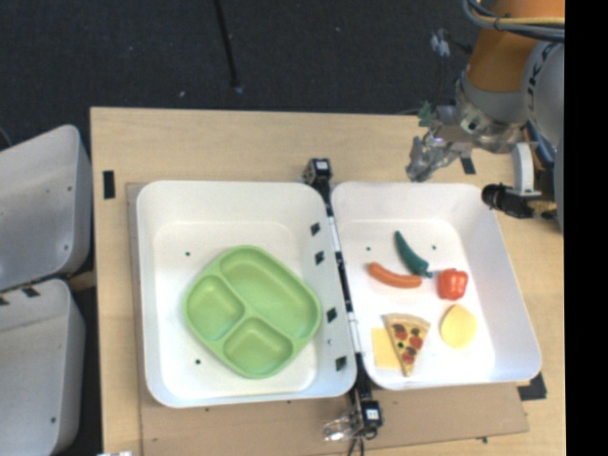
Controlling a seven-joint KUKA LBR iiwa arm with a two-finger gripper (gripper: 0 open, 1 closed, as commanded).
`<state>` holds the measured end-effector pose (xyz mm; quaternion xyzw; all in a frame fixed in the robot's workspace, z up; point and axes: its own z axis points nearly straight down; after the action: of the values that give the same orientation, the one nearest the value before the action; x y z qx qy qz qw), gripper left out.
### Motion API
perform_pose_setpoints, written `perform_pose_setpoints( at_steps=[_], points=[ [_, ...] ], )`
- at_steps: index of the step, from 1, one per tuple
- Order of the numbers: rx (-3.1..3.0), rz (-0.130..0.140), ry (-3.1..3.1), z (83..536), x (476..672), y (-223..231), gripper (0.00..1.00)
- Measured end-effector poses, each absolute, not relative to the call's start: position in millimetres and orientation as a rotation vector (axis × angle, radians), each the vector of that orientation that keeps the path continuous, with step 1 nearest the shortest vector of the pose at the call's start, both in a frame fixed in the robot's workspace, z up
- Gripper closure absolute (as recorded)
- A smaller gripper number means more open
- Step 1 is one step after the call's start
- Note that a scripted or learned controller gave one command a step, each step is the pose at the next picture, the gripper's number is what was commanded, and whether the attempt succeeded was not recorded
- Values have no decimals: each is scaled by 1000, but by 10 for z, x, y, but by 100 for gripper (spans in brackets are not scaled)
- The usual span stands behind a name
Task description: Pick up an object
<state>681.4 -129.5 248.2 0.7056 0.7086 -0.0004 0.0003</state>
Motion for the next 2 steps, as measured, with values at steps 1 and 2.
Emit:
perform_pose_setpoints(
  at_steps=[1,2],
  points=[
    [2216,0,2227,2578,6777,-799,100],
    [2216,0,2229,2549,6820,-248,100]
  ],
)
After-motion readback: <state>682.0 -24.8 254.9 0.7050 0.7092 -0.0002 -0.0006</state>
